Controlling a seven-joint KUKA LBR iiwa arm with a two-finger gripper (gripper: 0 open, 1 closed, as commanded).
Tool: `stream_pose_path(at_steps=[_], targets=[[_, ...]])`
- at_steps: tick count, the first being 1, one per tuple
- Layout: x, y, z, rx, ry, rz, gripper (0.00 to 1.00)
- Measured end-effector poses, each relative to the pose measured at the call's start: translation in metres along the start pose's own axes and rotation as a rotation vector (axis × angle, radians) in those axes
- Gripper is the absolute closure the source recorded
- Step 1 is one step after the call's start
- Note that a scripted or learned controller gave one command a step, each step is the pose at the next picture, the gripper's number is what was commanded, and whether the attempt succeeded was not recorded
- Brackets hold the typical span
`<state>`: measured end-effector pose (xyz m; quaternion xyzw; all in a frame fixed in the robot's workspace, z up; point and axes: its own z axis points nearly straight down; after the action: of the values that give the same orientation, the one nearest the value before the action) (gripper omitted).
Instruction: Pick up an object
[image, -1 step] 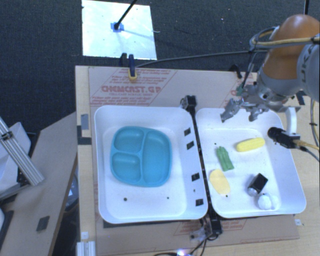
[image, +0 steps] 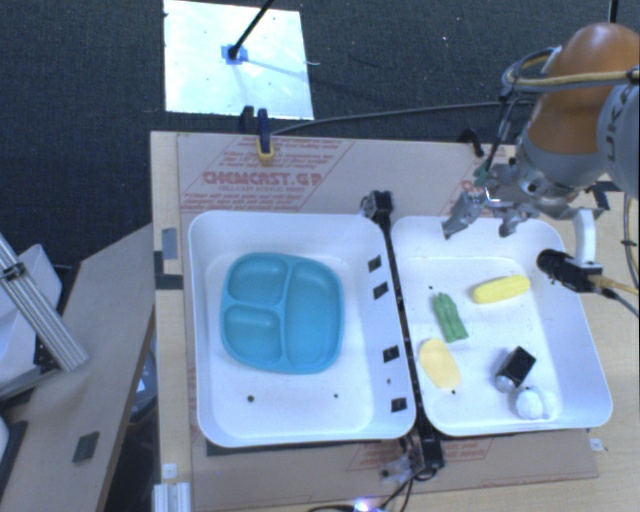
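**benchwatcher:** Up at the 1 o'clock corner of the frame, the gripper (image: 485, 218) is seen hanging over the far rim of the right bin (image: 575, 345). Its two fingers are spread apart, tips pointing down toward the bin floor, and nothing is caught between them. No object is being touched, as far as can be made out.

**kuka_nerd:** So nothing is held. What's laid out under it?

**benchwatcher:** Working outward from the gripper: a yellow banana-shaped piece (image: 500, 289) is lying toward 5 o'clock from the fingers, near but apart. A green ridged thing (image: 449, 317) is found at roughly 6 o'clock, and just below that a pale yellow lump (image: 439, 362) sits close to the divider. Down at the bin's 5 o'clock corner, a small black block (image: 515, 366) and a white ball (image: 531, 403) are parked just beside each other, maybe touching. The left bin (image: 215, 400) is taken up by a blue divided plate (image: 282, 311), well away at 8 o'clock.

**kuka_nerd:** Why held so high and wide?

**benchwatcher:** Only a guess, but a wide stance above the rim is what would be expected ahead of a descent, so no object gets bumped. The task hasn't been done yet. The banana piece is judged the nearest candidate, and it's lying clear of its neighbours.
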<state>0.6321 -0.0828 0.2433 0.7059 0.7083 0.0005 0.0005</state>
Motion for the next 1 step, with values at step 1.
stream_pose_path(at_steps=[1], targets=[[0.0019, 0.0107, 0.0517, 0.001, -0.001, -0.002, 0.00]])
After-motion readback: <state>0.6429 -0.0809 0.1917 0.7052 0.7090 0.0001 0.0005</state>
